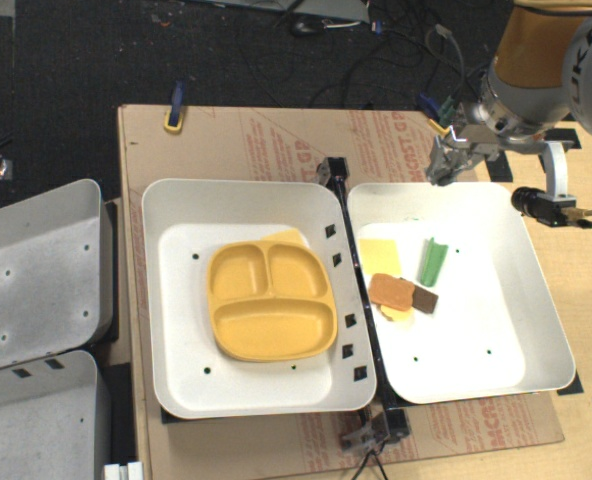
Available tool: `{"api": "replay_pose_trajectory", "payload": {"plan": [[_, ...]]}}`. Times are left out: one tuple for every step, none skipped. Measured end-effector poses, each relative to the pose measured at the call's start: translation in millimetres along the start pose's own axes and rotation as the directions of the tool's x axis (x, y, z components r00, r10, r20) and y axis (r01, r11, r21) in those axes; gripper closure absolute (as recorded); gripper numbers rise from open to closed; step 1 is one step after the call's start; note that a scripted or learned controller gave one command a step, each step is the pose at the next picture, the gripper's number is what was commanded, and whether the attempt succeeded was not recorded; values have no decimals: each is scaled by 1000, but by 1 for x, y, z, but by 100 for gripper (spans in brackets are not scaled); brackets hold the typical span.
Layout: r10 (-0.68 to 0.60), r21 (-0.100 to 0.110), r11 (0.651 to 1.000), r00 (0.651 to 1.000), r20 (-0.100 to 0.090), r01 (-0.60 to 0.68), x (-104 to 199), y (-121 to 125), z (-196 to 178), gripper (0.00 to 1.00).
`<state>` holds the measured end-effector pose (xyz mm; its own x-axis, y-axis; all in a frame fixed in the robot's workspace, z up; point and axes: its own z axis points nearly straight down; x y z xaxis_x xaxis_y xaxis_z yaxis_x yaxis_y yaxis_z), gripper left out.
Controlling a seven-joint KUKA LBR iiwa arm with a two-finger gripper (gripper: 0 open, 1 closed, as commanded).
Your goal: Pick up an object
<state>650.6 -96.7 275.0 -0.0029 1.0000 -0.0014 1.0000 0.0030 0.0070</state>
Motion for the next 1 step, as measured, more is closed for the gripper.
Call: {"api": "replay_pose_trajectory", "payload": {"plan": [[-4,7,1000,1000,-3,4,52,-19,-1,100]]}}
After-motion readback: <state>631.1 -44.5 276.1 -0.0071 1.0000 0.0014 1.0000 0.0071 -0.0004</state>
